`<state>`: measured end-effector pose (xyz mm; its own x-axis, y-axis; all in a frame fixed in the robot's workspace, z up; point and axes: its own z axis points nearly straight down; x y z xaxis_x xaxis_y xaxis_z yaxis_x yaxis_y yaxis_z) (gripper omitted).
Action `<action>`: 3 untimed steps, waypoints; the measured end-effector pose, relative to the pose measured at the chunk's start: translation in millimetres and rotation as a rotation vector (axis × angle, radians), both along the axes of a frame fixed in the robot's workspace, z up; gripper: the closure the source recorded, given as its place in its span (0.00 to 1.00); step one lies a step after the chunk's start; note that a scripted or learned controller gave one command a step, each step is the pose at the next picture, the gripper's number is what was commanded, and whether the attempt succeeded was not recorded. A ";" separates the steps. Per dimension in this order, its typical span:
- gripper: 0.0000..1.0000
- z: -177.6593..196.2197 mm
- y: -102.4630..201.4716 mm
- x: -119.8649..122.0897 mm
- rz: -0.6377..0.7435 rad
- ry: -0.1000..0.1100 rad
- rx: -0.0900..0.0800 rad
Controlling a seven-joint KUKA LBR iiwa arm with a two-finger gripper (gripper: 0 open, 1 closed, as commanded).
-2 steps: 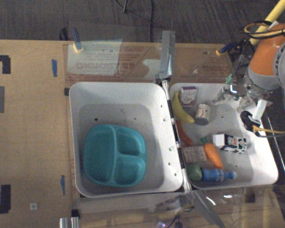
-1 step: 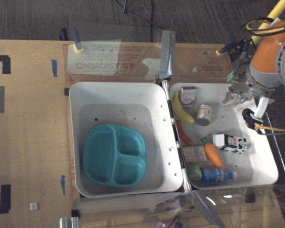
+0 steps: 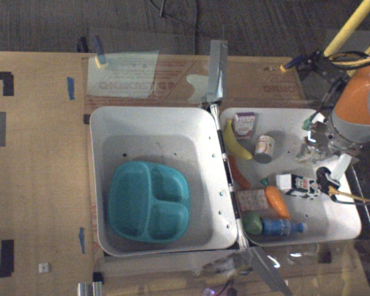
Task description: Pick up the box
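A small purple and white box [image 3: 245, 125] stands at the back left of the right bin [image 3: 348, 224]. A flat brownish box [image 3: 253, 199] lies near the bin's front left, beside a carrot [image 3: 276, 201]. The arm comes in from the right, its orange band [image 3: 357, 97] above the bin's far right side. My gripper [image 3: 304, 186] hangs low over the middle right of the bin, next to a small white item [image 3: 283, 180] and just right of the carrot. It is well apart from the purple box and a short way right of the flat box.
The right bin also holds a banana [image 3: 234, 142], a small can [image 3: 264, 148], a red pepper [image 3: 238, 172], a green fruit [image 3: 253, 222] and a blue bottle [image 3: 282, 228]. A teal divided plate [image 3: 149, 201] lies in the left bin [image 3: 111, 128].
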<state>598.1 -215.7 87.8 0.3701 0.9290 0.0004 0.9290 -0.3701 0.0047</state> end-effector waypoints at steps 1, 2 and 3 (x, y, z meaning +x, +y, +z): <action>1.00 0.0 7.2 10.9 -0.066 -0.002 -0.002; 0.00 0.2 15.0 13.6 -0.058 -0.002 0.008; 0.00 -1.3 65.4 64.1 -0.095 0.003 0.000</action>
